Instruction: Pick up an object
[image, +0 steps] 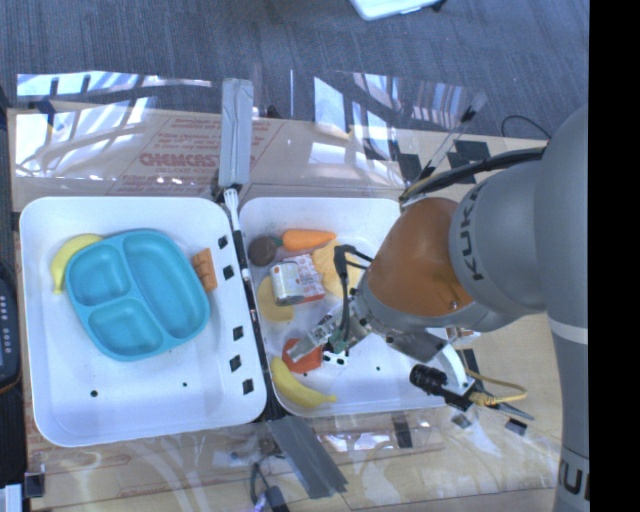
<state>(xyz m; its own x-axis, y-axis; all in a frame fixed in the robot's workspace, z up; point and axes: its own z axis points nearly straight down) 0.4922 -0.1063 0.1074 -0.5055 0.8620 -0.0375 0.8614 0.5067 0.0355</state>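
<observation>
Yellow banana (72, 256) half under the blue tray (138, 293) — red object (303, 355) partly behind the pincer (327, 340).

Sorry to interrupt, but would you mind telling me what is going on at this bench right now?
A grey and orange robot arm is reaching into the right bin, its claw low over a red object near a banana. A carrot and a small can lie farther back. The left bin holds a blue divided plate. Whether anything is gripped is unclear.

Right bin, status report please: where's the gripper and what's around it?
Gripper low in right bin, over red object. Grasp not confirmed. Banana beside it, small carton and carrot beyond.
</observation>
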